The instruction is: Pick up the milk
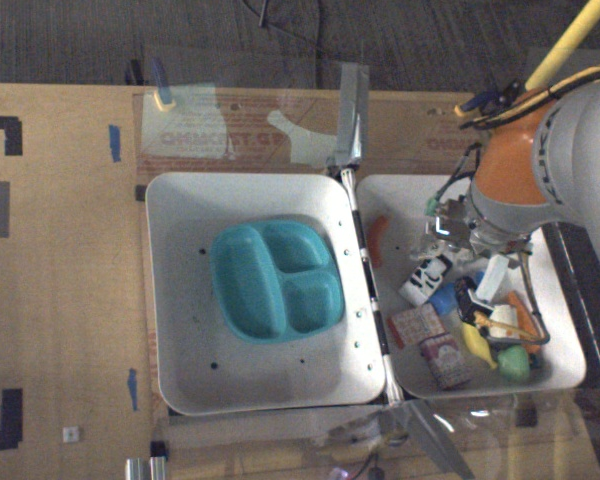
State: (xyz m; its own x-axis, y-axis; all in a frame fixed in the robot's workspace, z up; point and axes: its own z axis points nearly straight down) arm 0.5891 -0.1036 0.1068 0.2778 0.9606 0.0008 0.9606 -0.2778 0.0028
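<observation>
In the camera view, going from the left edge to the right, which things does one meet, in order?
Blue tape strip → left bin → teal divided plate → orange carrot-like piece → black-and-white milk carton → green toy → grey arm with orange band. The small items clustered beside the carton overlap, so I leave them out.

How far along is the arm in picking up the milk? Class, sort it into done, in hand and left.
Done: the arm has reached over the right bin, its gripper low above the toy pile.
In hand: the gripper sits right at the black-and-white milk carton, which lies in that bin; no grasp shows.
Left: gripping the carton and lifting it. The teal divided plate in the left bin plays no part.
</observation>
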